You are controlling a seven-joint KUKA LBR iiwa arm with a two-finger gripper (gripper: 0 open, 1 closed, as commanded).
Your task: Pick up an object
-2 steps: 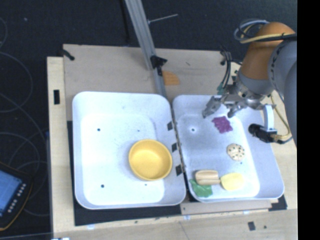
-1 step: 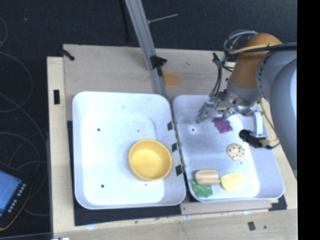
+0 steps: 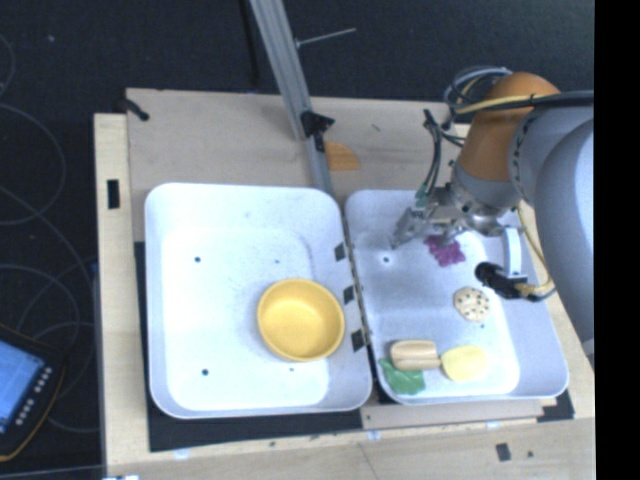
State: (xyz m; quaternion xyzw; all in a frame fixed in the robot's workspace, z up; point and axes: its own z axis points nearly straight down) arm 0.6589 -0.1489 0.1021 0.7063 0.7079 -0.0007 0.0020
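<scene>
Bins sit side by side on the bench as the grey arm, orange-banded above the wrist, reaches into the right bin (image 3: 530,368), its gripper (image 3: 422,224) low over the far end; whether it is open or closed cannot be told from above. A purple object (image 3: 447,251) lies just beside the gripper, apart from it. Nearer the front rest a speckled cookie-like piece (image 3: 471,304), a tan roll (image 3: 414,354), a yellow lump (image 3: 465,363) and a green scrap (image 3: 402,378). A yellow bowl (image 3: 300,319) stands upright in the left bin (image 3: 200,228). No legible writing appears on any item.
</scene>
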